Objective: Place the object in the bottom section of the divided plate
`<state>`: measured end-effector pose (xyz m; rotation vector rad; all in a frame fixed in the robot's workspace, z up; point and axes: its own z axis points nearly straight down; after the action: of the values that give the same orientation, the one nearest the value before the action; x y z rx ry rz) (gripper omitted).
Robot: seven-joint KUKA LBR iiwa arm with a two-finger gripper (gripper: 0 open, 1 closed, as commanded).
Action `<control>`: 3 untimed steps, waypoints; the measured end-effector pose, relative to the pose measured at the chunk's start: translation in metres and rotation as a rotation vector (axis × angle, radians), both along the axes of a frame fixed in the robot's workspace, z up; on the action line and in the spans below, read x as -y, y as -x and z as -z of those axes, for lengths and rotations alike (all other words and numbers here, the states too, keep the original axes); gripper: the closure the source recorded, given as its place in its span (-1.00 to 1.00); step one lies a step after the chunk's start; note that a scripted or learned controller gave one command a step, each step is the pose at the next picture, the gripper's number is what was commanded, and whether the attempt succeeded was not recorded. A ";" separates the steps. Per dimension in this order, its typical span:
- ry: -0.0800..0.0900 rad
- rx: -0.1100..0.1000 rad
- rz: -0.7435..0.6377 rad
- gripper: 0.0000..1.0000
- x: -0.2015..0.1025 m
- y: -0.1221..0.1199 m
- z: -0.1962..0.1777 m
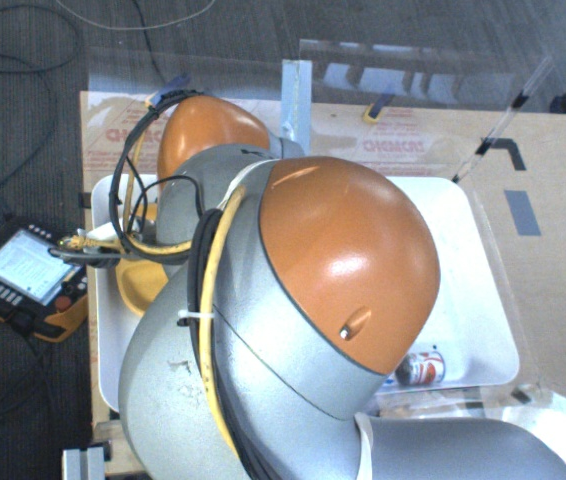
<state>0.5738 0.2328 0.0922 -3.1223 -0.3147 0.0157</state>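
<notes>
My arm's grey and orange body point(343, 258) looms close to the camera and covers most of both bins. In the left bin point(104, 308), a sliver of the yellow plate point(141, 286) peeks out from under the arm beside the cable bundle; its sections are hidden. A small red and white can point(423, 369) lies near the front edge of the right bin point(483, 288), just past the arm's orange dome.
Black and yellow cables point(133, 238) run along the arm over the left bin. A teach pendant point(23, 273) lies on the floor to the left. An upright pale post point(296, 98) stands behind the bins, with a small yellow item point(373, 114) on the bench board.
</notes>
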 end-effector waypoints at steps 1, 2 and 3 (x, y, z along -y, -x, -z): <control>0.007 0.004 -0.007 -1.00 0.000 0.017 -0.090; 0.007 0.003 -0.002 -1.00 0.000 0.057 -0.099; 0.007 0.005 -0.037 -1.00 -0.001 0.007 -0.204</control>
<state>0.5669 0.2340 0.2966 -3.1236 -0.3728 0.0083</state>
